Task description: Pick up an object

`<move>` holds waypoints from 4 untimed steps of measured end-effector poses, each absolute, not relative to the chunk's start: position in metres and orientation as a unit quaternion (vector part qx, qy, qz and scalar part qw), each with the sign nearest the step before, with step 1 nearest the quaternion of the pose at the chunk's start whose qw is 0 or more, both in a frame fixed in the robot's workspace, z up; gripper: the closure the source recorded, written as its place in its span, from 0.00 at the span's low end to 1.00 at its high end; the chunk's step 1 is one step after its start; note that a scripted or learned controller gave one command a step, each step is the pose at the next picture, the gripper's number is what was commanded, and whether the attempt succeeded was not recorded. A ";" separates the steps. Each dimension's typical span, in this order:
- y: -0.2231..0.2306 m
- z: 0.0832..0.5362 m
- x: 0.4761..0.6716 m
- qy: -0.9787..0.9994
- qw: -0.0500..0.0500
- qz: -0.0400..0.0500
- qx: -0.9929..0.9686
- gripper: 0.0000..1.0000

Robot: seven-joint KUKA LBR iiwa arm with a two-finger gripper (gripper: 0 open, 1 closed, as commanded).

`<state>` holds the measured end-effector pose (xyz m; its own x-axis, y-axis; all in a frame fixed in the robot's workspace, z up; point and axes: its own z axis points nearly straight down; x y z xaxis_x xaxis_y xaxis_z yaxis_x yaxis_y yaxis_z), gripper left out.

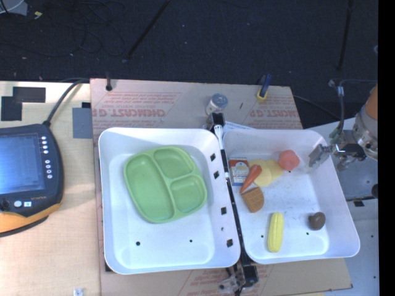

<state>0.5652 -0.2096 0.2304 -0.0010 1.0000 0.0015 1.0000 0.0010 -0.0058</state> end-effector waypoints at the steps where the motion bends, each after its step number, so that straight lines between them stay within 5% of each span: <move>1: -0.210 0.238 0.566 -0.708 0.005 0.002 -0.706 1.00; 2: -0.135 0.138 0.549 -0.709 0.007 0.003 -0.705 1.00; 3: -0.140 0.144 0.550 -0.707 0.003 0.002 -0.707 0.00; 4: -0.090 0.093 0.499 -0.707 0.001 0.001 -0.707 0.00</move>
